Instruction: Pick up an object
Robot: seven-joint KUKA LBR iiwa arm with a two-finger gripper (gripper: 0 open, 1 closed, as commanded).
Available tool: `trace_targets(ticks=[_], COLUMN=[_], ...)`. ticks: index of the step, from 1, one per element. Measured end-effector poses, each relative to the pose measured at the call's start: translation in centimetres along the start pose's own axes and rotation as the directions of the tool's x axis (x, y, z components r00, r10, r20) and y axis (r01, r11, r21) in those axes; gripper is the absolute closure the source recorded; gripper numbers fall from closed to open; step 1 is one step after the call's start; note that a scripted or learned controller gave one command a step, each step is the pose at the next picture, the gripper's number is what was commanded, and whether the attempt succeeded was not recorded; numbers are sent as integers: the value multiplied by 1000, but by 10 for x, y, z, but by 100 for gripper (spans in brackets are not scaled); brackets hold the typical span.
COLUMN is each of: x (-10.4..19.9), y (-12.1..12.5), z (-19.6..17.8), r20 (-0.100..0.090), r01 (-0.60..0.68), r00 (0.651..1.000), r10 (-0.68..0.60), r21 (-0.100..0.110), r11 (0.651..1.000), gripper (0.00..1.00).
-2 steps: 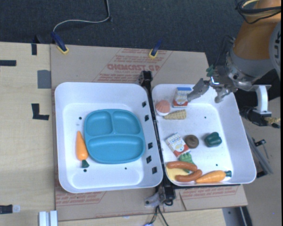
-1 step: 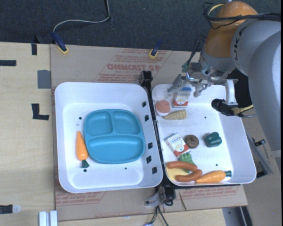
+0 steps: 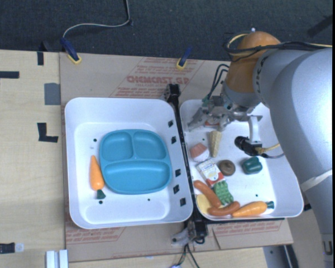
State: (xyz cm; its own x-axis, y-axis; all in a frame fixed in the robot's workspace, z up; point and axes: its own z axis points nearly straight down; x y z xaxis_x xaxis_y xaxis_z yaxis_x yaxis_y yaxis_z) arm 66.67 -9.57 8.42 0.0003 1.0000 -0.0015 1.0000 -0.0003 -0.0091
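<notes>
white bins sit side by side on a cardboard sheet [image 3: 156,82]. left bin [image 3: 78,121] holds a blue divided plate [image 3: 135,161] in its middle, w/ a toy carrot [image 3: 96,173] lying just off the plate's 9 o'clock edge, green top pointing down.

right bin [image 3: 285,194] is crowded. gripper [image 3: 215,118] hangs over its 11 o'clock corner, arm coming in from 3 o'clock w/ orange band [image 3: 247,66] above the wrist. can't tell if it's released or clenched; nothing visible in its grasp. cream cone-shaped piece [image 3: 214,143] lies just below the gripper at 6 o'clock, pinkish block [image 3: 199,150] beside it at 8 o'clock. small carton w/ red label [image 3: 210,171] sits near bin centre, brown round piece [image 3: 227,167] touching close at its 3 o'clock. green pepper-like toy [image 3: 252,164] further toward 3 o'clock, under a black cable fitting [image 3: 247,144].

along the 6 o'clock wall: sausage [image 3: 205,191], green leafy piece [image 3: 223,193], second sausage [image 3: 223,209] and another toy carrot [image 3: 251,208], packed close, some touching.

yellow-blue clamps [image 3: 71,52] [image 3: 184,60] pin the cardboard at 12 o'clock.
</notes>
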Motion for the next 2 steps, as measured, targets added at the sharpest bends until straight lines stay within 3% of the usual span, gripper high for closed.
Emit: trace_targets(ticks=[1, 2], x=[-16, -16], y=[2, 2], z=[-1, -11], r20=[-1, 1], r01=[1, 2], r00=[1000, 1000], r10=[-1, -2], r21=[-8, -8], r11=[1000, 1000], gripper=[0, 100])
